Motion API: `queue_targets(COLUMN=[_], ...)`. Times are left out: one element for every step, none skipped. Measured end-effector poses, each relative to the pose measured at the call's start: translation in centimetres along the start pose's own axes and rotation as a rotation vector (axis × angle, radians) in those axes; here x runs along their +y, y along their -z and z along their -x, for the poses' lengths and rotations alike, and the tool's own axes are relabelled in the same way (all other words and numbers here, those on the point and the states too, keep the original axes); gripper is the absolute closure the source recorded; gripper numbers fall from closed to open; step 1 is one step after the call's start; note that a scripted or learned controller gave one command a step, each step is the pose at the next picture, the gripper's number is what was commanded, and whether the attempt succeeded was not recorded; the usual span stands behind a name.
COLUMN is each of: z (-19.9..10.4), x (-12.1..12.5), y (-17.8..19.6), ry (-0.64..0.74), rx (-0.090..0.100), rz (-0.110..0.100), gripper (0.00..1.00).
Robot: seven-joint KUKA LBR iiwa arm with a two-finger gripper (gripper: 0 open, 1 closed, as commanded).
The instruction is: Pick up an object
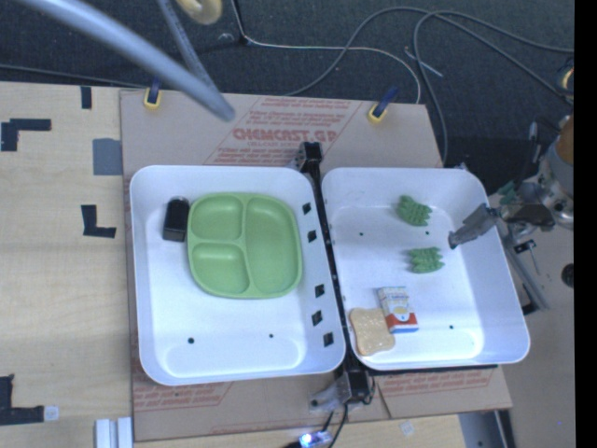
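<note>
A single fixed camera is looking down on the bench (56,250) from above at a slant, standing far enough off to take in both white bins whole. The left bin (154,278) and the right bin (476,278) are lying side by side across the middle of the frame. Dark floor with cables is running along the top edge, beyond the bench's far edge.

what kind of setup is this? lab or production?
Probably a research lab bin-picking bench: two white bins clamped to cardboard, toy-like items such as a green divided plate, loose cables.
</note>
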State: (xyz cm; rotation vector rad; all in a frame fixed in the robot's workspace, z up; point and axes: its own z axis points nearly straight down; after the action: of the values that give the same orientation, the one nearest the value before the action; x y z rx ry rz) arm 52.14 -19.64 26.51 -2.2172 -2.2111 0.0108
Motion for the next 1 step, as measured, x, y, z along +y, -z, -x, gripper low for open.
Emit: queue_targets(z=[-0.05], x=[0.22], y=[0.6], ry=[0.004], rx=[-0.002], rz=[0.011], gripper=[0.0])
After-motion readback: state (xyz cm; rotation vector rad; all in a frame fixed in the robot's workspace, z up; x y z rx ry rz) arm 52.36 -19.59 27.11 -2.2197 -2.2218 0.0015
